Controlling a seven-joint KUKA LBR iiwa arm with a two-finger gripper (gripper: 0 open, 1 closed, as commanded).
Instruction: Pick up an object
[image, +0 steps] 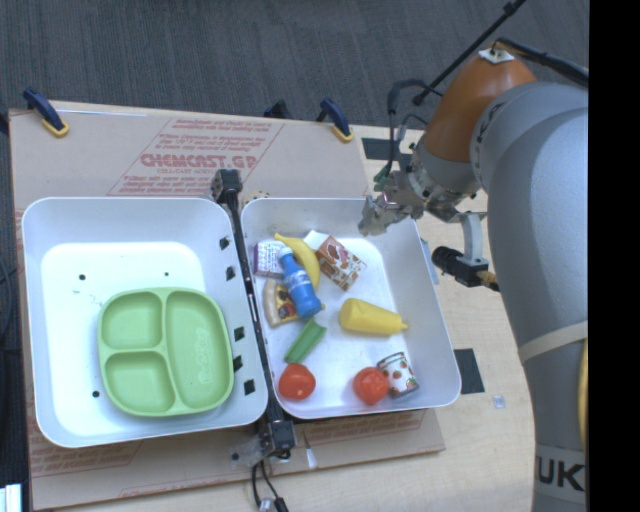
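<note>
At the far left, the left bin (45, 250) holds a green plate (166, 351) with 3 sections, lying flat toward the near side of that bin. Behind both bins, a brown cardboard sheet (200, 150) with red print covers the bench, with blue clamps (46, 110) at its back edge. A row of black clips (236, 270) runs down the seam where the 2 bins meet.

The right bin (425, 330) holds the loose things. Along its left side a blue bottle (299, 283) lies tilted, touching a banana (302, 254) just behind it and resting over a flat snack packet (281, 303). A small purple and white packet (268, 258) sits at the bottle's left. A red and white carton (340, 264) lies just right of the banana. Below the bottle, a green pepper (305, 342) lies at a slant, and a tomato (296, 381) sits near the front wall. In the middle of the bin lies a yellow lemon-shaped fruit (371, 318), apart from the rest. Near the front right corner, a red fruit (370, 385) touches a small tipped can (398, 373).

At the right, the gripper (382, 212) hangs above the back right corner of the right bin, over its rim, well apart from every item. Whether its tips are spread or closed cannot be told, and nothing is seen between them. The grey arm (530, 160) with its orange band (470, 90) fills the right side.
</note>
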